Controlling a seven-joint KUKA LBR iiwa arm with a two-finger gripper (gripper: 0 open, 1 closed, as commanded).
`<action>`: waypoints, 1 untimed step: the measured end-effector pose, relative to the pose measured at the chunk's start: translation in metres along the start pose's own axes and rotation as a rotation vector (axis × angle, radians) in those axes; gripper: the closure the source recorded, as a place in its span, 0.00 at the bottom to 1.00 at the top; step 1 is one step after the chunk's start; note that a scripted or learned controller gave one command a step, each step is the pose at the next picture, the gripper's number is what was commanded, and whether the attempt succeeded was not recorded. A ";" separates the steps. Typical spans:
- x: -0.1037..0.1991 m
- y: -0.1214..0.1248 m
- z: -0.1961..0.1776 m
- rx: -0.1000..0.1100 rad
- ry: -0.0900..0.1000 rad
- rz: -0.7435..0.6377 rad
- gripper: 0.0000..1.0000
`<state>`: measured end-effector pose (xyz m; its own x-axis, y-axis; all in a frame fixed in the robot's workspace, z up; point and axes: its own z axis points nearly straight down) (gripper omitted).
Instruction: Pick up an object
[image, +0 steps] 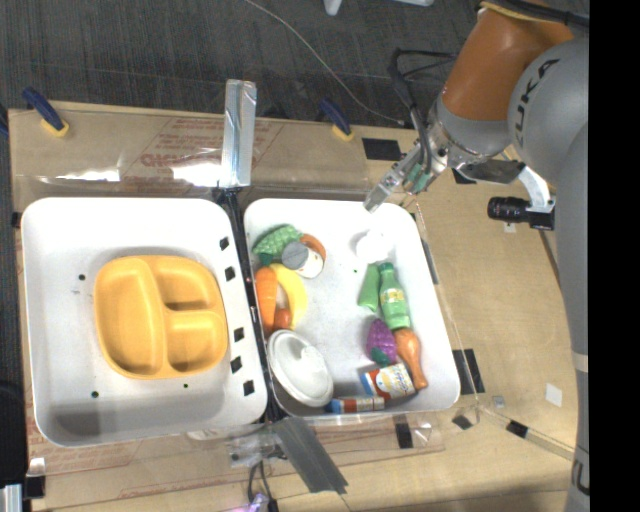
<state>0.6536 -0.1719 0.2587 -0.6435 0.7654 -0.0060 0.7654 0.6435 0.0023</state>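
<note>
My gripper (396, 190) hangs above the back rim of the right bin (436, 300), fingers open with nothing between them. Below it in that bin lies a small white object (372, 243). A green bottle (386, 294), purple grapes (381, 340) and an orange carrot (411, 360) line the right side. On the left side are a green leafy toy (275, 240), a grey-topped cup (301, 259), a banana (294, 293) and an orange piece (266, 298). A white bowl (299, 366) sits at the front.
The left bin (50, 300) holds a yellow compartment tray (160, 312). A labelled small bottle (391, 381) and a red-blue marker (356, 404) lie along the right bin's front wall. A taped metal divider (240, 120) rises behind the bins. Cables run behind the arm.
</note>
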 end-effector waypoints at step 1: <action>0.000 0.002 -0.011 -0.001 -0.003 -0.008 1.00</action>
<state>0.6549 -0.1704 0.2698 -0.6499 0.7599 -0.0092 0.7599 0.6500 0.0032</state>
